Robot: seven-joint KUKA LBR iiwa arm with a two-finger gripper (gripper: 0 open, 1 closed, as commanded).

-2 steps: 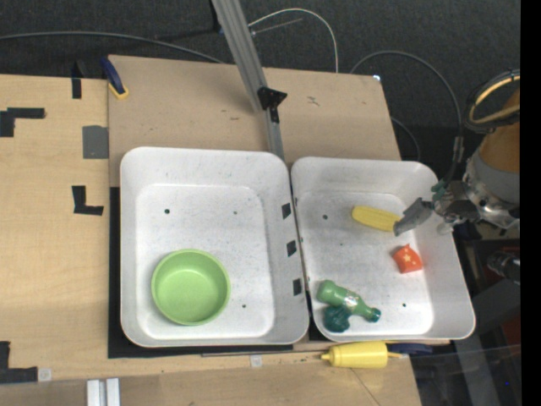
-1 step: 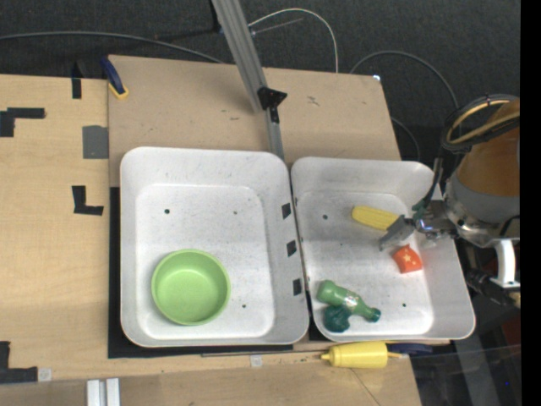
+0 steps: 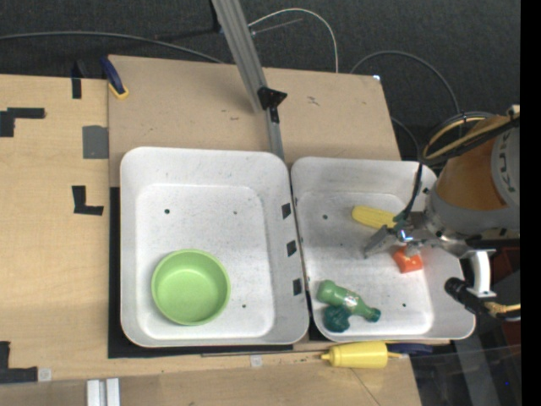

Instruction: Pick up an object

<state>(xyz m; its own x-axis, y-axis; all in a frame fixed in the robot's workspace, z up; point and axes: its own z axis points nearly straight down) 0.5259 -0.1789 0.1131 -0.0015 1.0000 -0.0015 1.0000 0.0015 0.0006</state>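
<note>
The light wooden bench [image 3: 211, 91] carried two shallow white plastic bins. The left white bin [image 3: 144, 176] held a round light-green plastic bowl [image 3: 191, 286] in its near corner. To the right of this bowl, the right white bin [image 3: 338, 176] held the other things. The grey arm with the orange band [image 3: 478, 184] reached into it, and its tool [image 3: 390, 239] stood with fingers spread open, gripping nothing. A yellow banana-shaped toy [image 3: 372, 217] lay just beside the tool, a small orange block [image 3: 409, 261] near it, and a green bottle-shaped toy [image 3: 345, 299] lay nearer the bowl.
</note>
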